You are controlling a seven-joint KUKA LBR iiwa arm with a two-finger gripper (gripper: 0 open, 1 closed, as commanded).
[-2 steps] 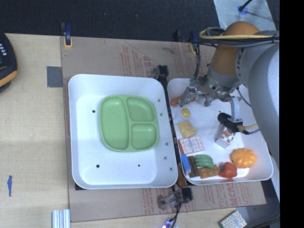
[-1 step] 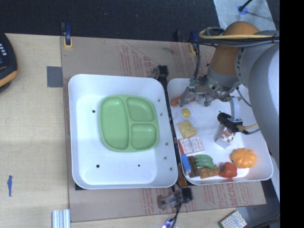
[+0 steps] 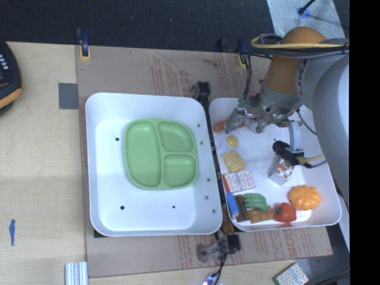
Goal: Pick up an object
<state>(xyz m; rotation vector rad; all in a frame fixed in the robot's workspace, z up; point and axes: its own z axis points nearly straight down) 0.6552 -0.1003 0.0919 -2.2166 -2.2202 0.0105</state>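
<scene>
My gripper [image 3: 256,120] hangs below the arm's orange band over the back of the right bin [image 3: 323,221]. Just to its left lie a small orange piece [image 3: 219,125] and a small yellow fruit [image 3: 232,141]. Further forward in that bin are a pale yellow cheese block [image 3: 233,161], a small printed box [image 3: 239,181], a small carton [image 3: 281,171], an orange pumpkin [image 3: 304,197], a red tomato [image 3: 285,212] and a green pepper [image 3: 255,200]. I see nothing held by the gripper.
The left bin [image 3: 101,159] holds a green divided plate [image 3: 160,154]. The grey arm covers the right bin's back right corner. A dark device [image 3: 7,76] lies at the bench's far left edge. Clamps sit between the bins at back and front.
</scene>
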